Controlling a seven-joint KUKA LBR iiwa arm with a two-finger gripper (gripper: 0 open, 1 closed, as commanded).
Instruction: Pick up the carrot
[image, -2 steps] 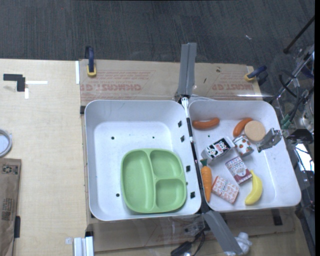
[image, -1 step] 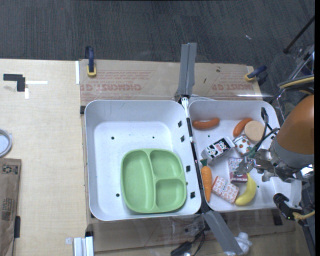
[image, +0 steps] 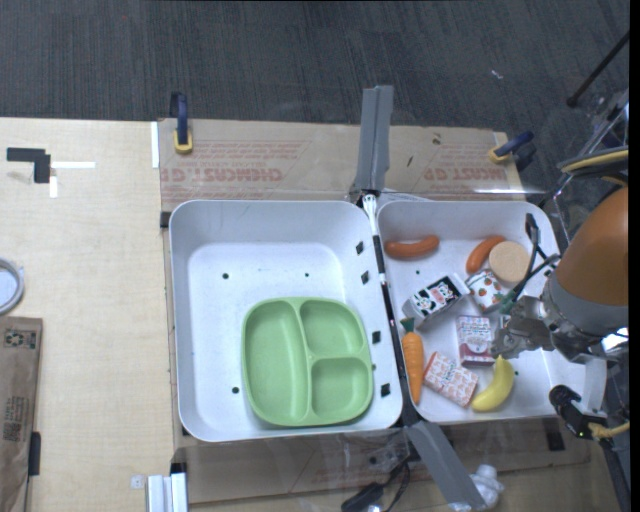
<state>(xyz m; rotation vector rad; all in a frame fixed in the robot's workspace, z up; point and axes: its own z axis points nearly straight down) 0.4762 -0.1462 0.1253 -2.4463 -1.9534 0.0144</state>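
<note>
One carrot (image: 412, 360) lies well left of the gripper (image: 512, 335).

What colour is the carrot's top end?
Green, above an orange body, on the carrot; seen in the camera view.

The arm (image: 600, 270) is cut off at right.

Two white bins (image: 200, 330), one green plate (image: 305, 360), one carrot (image: 413, 360), one banana (image: 495, 388), two sausages (image: 412, 245).
</note>
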